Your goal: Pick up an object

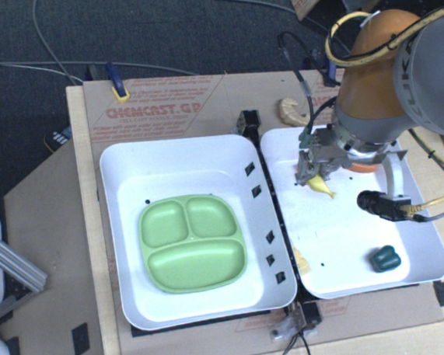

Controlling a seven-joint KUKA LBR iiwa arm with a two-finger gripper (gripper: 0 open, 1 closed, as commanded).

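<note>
My gripper (314, 173) hangs low over the back part of the right bin (333, 240), under the grey wrist and its orange band. A small yellow banana-shaped piece (324, 189) lies right at the gripper's tip, touching or nearly touching it; whether it is gripped cannot be told. An orange object (364, 166) peeks out from behind the wrist, mostly hidden. A dark teal object (384, 258) rests near the bin's front right corner, well apart from the gripper.
The left bin (122, 190) holds a green divided plate (191, 242). A black connector on a yellow cable (381, 203) hangs over the right bin. A small yellow scrap (301, 263) sits by the divider. A beige object (294, 110) lies behind the bins.
</note>
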